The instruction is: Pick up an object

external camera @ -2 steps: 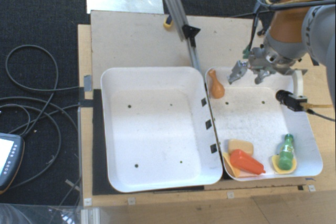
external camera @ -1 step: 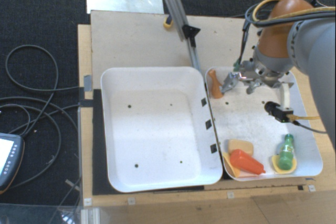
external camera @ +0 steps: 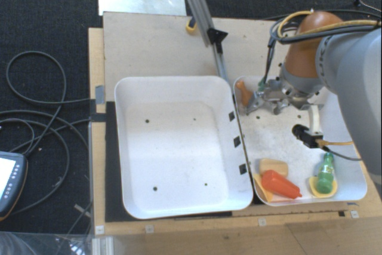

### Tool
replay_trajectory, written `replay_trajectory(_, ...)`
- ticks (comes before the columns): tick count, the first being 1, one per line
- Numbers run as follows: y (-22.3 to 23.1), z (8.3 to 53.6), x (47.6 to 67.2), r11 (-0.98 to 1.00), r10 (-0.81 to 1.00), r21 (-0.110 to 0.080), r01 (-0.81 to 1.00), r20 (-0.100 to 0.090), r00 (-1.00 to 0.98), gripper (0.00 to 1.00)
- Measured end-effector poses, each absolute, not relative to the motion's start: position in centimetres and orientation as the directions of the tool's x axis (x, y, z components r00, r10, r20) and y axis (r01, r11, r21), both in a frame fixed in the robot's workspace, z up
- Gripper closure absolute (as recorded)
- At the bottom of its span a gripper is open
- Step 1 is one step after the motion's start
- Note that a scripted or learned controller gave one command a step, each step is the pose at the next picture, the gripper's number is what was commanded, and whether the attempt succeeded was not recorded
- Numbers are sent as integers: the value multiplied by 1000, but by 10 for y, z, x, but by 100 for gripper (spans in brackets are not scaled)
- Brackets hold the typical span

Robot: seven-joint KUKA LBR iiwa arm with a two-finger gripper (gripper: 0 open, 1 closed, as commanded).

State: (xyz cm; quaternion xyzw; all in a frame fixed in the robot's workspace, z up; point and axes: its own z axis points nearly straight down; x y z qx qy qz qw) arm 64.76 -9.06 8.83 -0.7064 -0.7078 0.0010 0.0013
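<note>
End effector (external camera: 270, 102) low at right bin's (external camera: 358, 191) far-left corner by an orange-brown object (external camera: 242, 92), grip state unclear; green bottle (external camera: 325, 173) near-right corner.

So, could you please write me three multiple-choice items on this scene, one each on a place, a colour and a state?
1. Where does the gripper sit?
A. Over the left bin
B. At the far end of the right bin
C. Off the bench

2. What colour is the small bottle at the right bin's near right corner?
A. Green
B. Blue
C. Black

3. How does the orange-red carrot-shaped item stand with respect to the gripper?
A. Lifted in the air
B. Clamped in the gripper
C. Lying in the bin, apart from the gripper

Answers:
1 B, the gripper is low by a small orange-brown item near that bin's far left corner.
2 A, its body is plainly green.
3 C, it rests at the near end, well away from the gripper.
</note>
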Motion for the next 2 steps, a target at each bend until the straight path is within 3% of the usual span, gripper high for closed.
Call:
replay_trajectory(1, -91, 102, 650, 2, 1000, 3, 1000, 0, -2, 100)
replay_trajectory(2, -99, 162, 646, 0, 1000, 7, 1000, -1, 0, 100)
